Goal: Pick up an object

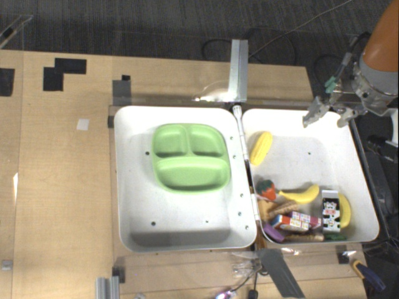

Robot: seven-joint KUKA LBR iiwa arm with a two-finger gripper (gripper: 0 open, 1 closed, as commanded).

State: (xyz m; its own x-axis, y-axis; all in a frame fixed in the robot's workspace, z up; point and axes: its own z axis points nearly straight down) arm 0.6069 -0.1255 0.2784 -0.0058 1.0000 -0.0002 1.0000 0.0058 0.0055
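While arm enters at upper right, cut off by frame edge, gripper (328, 112) hangs over top rim of right bin (312, 147), fingers apart, nothing between them. Lemon (260, 147) alone at bin's upper left. Banana (300, 195) lies in jumbled pile at lower edge; other pile items overlap, hard to identify. Green tray (189, 156) sits in left bin (134, 185).

Smooth white plastic with a dull shine in both bins (128, 167). Matt green plastic on the divided plate (189, 156) inside the left one. Pale wood-look bench (62, 185) around them; brushed metal post (239, 70) just behind.
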